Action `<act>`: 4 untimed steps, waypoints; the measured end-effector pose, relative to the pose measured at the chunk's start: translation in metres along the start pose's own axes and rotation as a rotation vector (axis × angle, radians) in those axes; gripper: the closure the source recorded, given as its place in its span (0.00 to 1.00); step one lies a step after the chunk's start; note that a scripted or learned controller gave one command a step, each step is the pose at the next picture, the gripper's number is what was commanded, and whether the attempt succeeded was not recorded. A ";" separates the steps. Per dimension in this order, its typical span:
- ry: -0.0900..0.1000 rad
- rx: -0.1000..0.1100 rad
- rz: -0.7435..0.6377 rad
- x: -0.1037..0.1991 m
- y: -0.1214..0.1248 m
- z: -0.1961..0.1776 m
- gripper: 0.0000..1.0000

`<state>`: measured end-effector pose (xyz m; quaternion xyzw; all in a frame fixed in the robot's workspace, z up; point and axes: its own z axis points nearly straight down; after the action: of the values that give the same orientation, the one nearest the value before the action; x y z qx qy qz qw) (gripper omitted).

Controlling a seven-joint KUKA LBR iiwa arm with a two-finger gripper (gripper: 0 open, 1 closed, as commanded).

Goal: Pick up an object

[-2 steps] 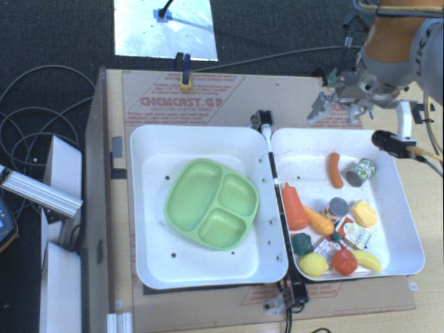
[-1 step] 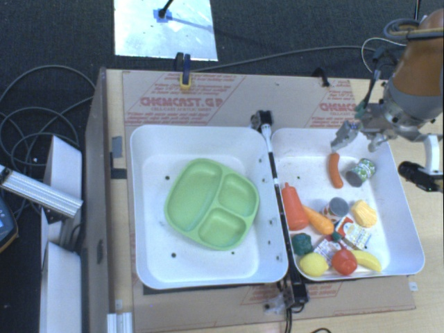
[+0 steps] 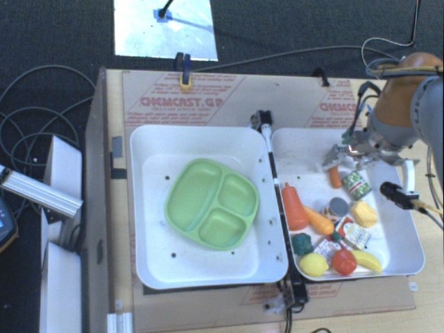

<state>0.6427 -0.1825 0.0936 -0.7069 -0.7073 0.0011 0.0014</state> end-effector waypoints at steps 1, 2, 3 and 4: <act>-0.001 -0.005 0.000 0.009 -0.021 0.009 0.00; -0.001 -0.005 0.000 0.021 -0.042 0.009 0.00; -0.001 -0.007 -0.001 0.013 -0.032 0.009 0.00; -0.001 -0.010 -0.001 0.013 -0.031 -0.002 1.00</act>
<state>0.6114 -0.1695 0.0960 -0.7066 -0.7076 -0.0018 -0.0024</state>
